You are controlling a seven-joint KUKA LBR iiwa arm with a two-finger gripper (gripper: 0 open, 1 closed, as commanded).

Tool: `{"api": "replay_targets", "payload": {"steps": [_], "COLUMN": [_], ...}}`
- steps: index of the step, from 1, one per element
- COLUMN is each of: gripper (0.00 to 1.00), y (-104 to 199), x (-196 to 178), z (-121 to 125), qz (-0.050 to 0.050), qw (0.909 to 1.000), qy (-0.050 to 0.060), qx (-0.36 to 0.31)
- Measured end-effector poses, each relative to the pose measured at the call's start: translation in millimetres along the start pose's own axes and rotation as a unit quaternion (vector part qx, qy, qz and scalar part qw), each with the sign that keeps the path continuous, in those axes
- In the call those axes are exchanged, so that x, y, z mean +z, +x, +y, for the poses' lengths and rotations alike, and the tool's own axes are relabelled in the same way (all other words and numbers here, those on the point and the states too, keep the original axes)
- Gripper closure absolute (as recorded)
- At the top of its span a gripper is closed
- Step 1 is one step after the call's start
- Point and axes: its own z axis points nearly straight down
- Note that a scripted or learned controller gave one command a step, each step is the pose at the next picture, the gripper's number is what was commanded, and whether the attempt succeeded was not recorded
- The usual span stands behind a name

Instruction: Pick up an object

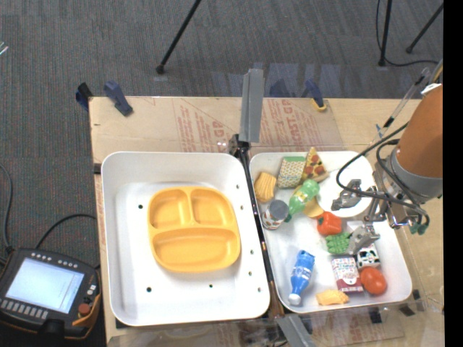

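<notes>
My gripper (357, 215) hangs low over the right side of the right bin (402, 266), its two grey fingers spread apart, one fingertip (349, 193) farther back and one nearer. It is open, with only white bin floor visible in the gap. A red pepper (329, 224) lies just left of it and a green leafy toy (336, 244) sits by the near finger. A small black-and-white carton (368, 256), a red box (347, 274) and a red tomato (374, 281) lie in front of it. A blue bottle (301, 271) lies nearer the bin's front.
Toward the back of the right bin are a pizza slice (314, 165), a green box (291, 170), a yellow corn piece (265, 186), a green bottle (304, 197) and a grey can (275, 212). A yellow divided plate (194, 228) lies in the left bin (116, 215).
</notes>
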Motion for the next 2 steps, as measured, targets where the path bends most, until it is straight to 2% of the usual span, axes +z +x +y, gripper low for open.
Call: {"api": "replay_targets", "payload": {"steps": [1, 2], "gripper": [0.00, 0.00], "y": [29, -19], "x": [109, 141], "z": [12, 27], "qz": [0.005, 0.001], "qw": [0.9979, 0.9970], "qy": [-0.002, -0.001], "qx": [-0.065, -0.078]}}
